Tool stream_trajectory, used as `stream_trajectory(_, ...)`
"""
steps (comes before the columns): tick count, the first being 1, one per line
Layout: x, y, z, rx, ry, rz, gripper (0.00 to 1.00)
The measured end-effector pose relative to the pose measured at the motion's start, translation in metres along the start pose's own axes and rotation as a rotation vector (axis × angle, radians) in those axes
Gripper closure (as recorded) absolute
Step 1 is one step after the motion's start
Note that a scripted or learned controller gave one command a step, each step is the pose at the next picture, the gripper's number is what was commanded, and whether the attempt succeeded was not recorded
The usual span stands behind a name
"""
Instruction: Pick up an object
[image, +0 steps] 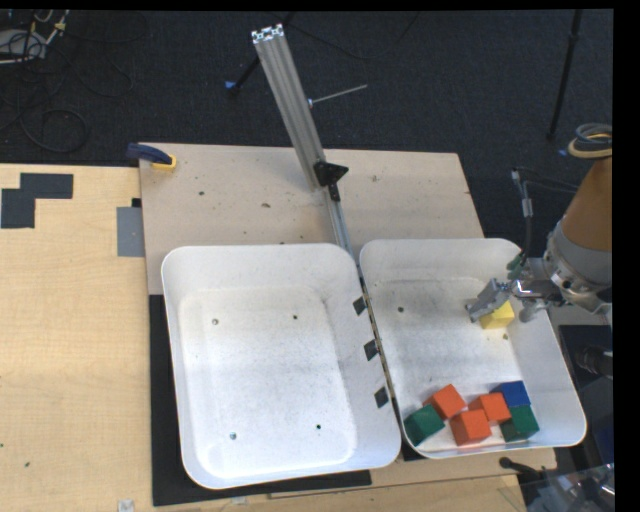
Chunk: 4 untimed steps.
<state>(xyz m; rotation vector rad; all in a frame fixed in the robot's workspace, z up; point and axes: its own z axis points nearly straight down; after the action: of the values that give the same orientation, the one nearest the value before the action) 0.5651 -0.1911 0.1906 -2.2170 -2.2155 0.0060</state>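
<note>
My gripper (503, 303) hangs over the upper right part of the right bin (440, 300), on the grey arm with the orange band that reaches in from the right. A small yellow block (498, 316) lies directly under it, partly covered by it; whether it is gripped or resting on the bin floor I cannot tell. At the bin's front right corner several blocks are clustered: three orange ones (470, 427), two green ones (424, 424) and a blue one (514, 393).
The left bin (260, 370) stands beside the right one, with black clips (368, 348) along the shared edge. A slanted aluminium bar (300, 120) rises behind the bins from the wooden bench.
</note>
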Motion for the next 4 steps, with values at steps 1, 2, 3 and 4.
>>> stream_trajectory(1,-0.002,0.000,0.065,0.002,0.001,0.000,0.00)
stream_trajectory(2,-0.004,0.001,0.050,-0.005,-0.001,0.007,1.00)
stream_trajectory(3,-0.004,-0.002,0.008,-0.009,-0.003,0.004,1.00)
stream_trajectory(4,-0.007,0.003,-0.035,-0.011,-0.003,0.000,1.00)
